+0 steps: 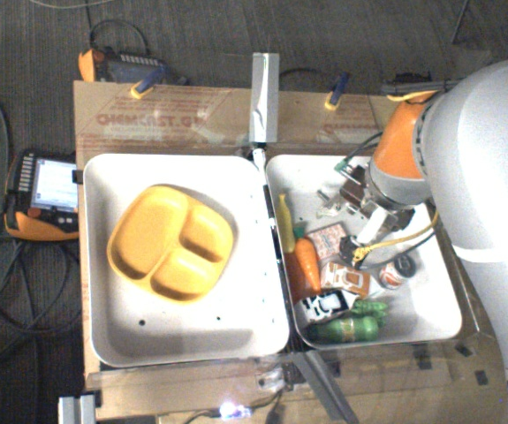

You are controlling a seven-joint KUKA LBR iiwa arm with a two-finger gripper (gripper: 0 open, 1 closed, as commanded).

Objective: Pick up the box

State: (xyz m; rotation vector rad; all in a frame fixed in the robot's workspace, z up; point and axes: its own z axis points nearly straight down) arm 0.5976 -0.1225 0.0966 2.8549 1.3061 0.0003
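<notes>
A grey arm (479, 184) with an orange band above its wrist is reaching in from the right of the frame and holding its gripper (346, 193) over the upper part of the right-hand bin (430, 312). From where I am standing, I cannot tell whether the pincer is spread or pressed together, and nothing is showing in its grasp. The box (329, 237), a small reddish-brown patterned carton, is lying flat on the bin floor near the middle of the frame, just below and slightly left of the gripper and apparently apart from it. It is sitting beside a carrot (305, 268) on its left and above an orange-and-white packet (346, 279). A black-and-white item (324, 306) and some green vegetables (352, 328) are crowding the lower edge of the bin. A small round can (393, 275) is resting to the right, and a yellow stick-like piece (284, 223) is lying along the left wall. In the left-hand bin (121, 325), a yellow divided plate (172, 241) is sitting alone. By my reckoning the job is only beginning: the arm is getting close to its target, but the box has not yet been gripped or raised. The descent, the closing on the carton among its close neighbours, and the lift all appear to be left to do.
</notes>
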